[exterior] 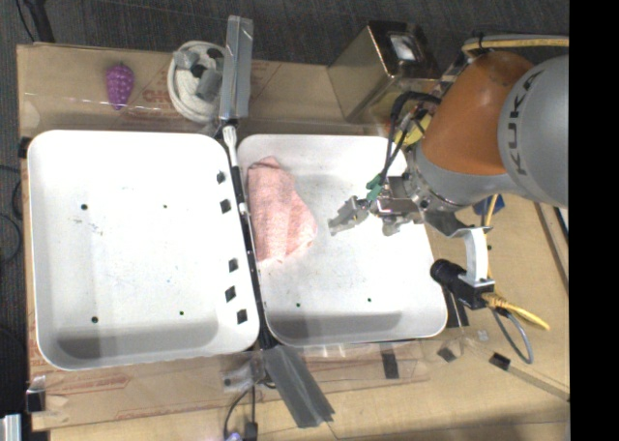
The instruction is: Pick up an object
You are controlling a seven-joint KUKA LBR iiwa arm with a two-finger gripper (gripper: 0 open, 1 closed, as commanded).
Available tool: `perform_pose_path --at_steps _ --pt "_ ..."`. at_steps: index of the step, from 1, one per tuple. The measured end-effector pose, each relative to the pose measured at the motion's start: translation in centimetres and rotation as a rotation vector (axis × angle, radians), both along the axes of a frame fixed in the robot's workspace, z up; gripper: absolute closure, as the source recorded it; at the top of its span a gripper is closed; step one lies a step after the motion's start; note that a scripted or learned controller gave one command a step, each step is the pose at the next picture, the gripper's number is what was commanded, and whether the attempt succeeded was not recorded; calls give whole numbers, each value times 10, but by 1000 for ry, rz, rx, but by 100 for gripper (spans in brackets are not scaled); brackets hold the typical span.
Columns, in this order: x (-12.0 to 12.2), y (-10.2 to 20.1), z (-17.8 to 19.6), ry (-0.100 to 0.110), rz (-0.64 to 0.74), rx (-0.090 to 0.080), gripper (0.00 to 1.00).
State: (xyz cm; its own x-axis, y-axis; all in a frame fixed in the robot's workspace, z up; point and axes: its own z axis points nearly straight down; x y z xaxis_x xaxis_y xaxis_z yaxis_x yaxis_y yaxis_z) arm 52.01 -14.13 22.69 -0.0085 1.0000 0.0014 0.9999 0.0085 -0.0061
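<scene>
Cloth (pixel 279 209) is lain untouched in the right bin (pixel 387 318) as it is approached by the end effector (pixel 340 220), whose spread cannot be told; lowering is called for.

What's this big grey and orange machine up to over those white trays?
A robot arm reaches in over the right bin, its gripper hovering above the bin floor. A pink cloth lies bunched against that bin's left wall, a little to the left of the gripper and apart from it. Nothing sits between the gripper's tips, so nothing has been picked up yet. A small purple object lies on the bench behind the left bin.
</scene>
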Motion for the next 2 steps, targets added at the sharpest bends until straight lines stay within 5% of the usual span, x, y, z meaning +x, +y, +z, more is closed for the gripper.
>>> perform_pose_path --at_steps 1,2 --pt "-25 -19 -106 0 183 2 0" --pt "41 23 -136 -3 247 0 0"
